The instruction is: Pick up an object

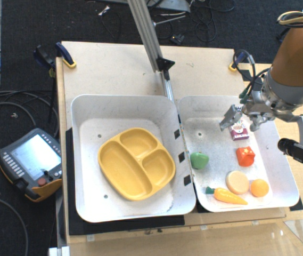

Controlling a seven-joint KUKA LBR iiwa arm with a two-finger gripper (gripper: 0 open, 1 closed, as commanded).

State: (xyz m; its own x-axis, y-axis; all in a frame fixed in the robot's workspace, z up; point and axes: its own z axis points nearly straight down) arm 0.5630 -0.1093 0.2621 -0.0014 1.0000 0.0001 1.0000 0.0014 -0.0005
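The robot's hand [243,119] hangs low over the far part of the right-hand bin [279,143], its two grey fingers spread apart and pinching nothing. Between and just beneath the fingertips sits a small purple-and-white box [239,132], resting on the bin floor; whether the fingers touch it cannot be told. The box carries a pale label, but its print is too small to read.

Nearer the camera in the same bin lie four more toy foods of smooth, moulded plastic: a blocky red piece [245,156] just below the box, a rounded green piece [199,160] near the bin's left wall, a pale peach disc [238,183] beside a round orange ball [259,188], and an orange carrot with a green tip [226,196] along the near rim.

The left-hand bin [87,116], matte white with rounded corners, holds a glossy yellow plate [136,163] divided into three compartments, set at an angle.

Both bins sit on a pale, flat worktop [114,68]. A slim metal pole [148,33] slants across its far edge. To the left, on the dark floor, rests a handheld control pendant [30,164] with a lit screen and orange trim, its display unreadable.
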